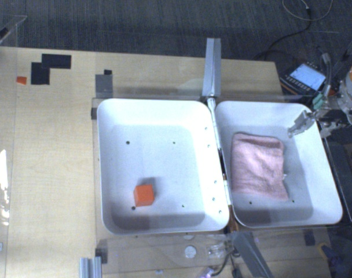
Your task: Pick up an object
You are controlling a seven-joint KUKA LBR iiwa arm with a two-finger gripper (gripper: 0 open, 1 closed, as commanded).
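- Camera view: the gripper [303, 123] hangs over the right bin [321, 213], near its far right corner; I can't tell how it's set.
- A pink folded towel [258, 165] lies flat just below it, likeliest target.
- An orange block [144, 195] sits in the left bin [109, 172], well apart.

Soft pink terry cloth [257, 165]

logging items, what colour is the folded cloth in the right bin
Pale pink; the folded terry cloth shows best in the camera view.
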